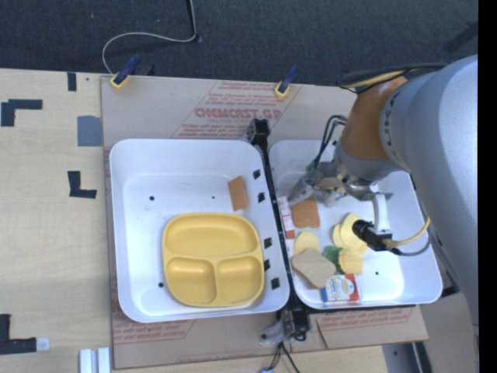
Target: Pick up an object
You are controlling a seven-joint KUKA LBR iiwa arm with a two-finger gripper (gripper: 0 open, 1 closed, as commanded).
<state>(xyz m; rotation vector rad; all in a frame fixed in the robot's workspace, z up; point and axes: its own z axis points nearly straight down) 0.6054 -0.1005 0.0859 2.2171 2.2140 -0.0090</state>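
The tabletop (46,231) carries two shallow white bins side by side on a sheet of cardboard (225,115), which two clamps at the far edge appear to hold flat; the left bin (132,177) holds a yellow divided plate (212,259) lying flat near its front and a small brown cracker-like piece (238,193) lying apart, close to the shared wall; the right bin (404,286) holds the crowd of pickable things, gathered against its left and front walls, probably because that is where they were dropped.

The arm (435,123) reaches in from the right and bends down over the right bin, so that the end effector (322,186) sits low above the back of the pile; whether it is spread or pressed together I cannot tell, since the wrist and its cables hide that part.

The likeliest target, judging by closeness, is the flat orange-brown square (306,213) just in front of the end effector; it looks thin and lies flat on the bin floor, so it may be hard to get under. Nearer the front lie a tan bread slice (313,268), yellow pieces (349,235), a small green piece (333,253) and a red-and-white packet (341,289), touching or overlapping one another; nothing appears lifted yet.
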